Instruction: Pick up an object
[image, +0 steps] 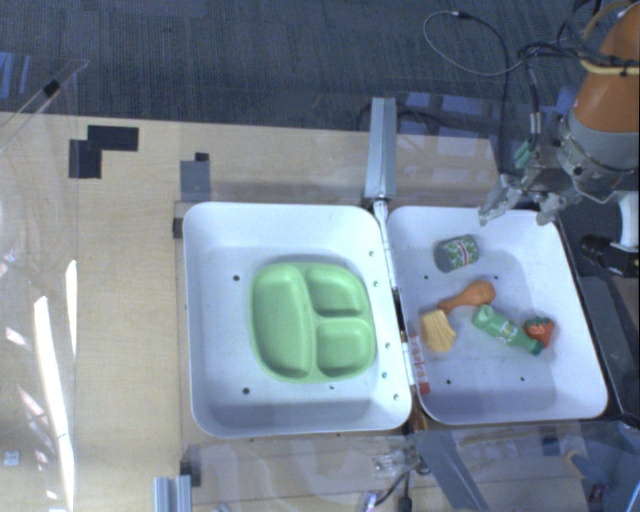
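The right bin (585, 375) holds 3 candidates: a small grey-green can (457, 252) lying on its side near the back, a brush (452, 312) with an orange handle and yellow bristles in the middle, and a green bottle (512, 331) with a red-orange cap end towards the right. The can lies apart from the others; the brush and bottle lie close together. The gripper (522, 201) hangs over the bin's back rim with its 2 fingers spread and nothing between them. The can is nearest, so it looks the sensible target. To do this well, I would centre over the can, turn the fingers across its short width, and descend fully before closing, since a round body may roll. The left bin (205, 300) carries a green divided tray (311, 319).
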